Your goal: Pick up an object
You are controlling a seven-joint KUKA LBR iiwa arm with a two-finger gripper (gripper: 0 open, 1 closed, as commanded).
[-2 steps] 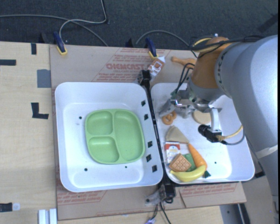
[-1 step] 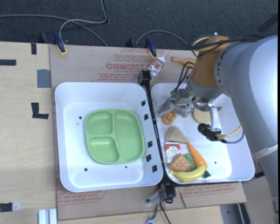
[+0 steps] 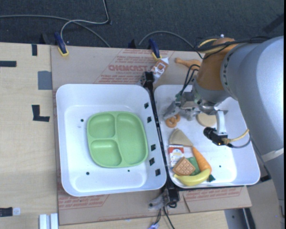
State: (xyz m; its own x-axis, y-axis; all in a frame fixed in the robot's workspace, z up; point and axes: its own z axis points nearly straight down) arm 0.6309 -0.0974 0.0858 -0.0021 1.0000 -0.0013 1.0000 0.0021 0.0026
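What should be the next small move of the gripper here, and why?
Probably a short descent onto the small brown round piece. The gripper hangs just above it in the right bin, and nothing shows between its fingers. The banana, carrot and waffle lie further off, near the bin's front edge, so the brown piece seems the nearest target.
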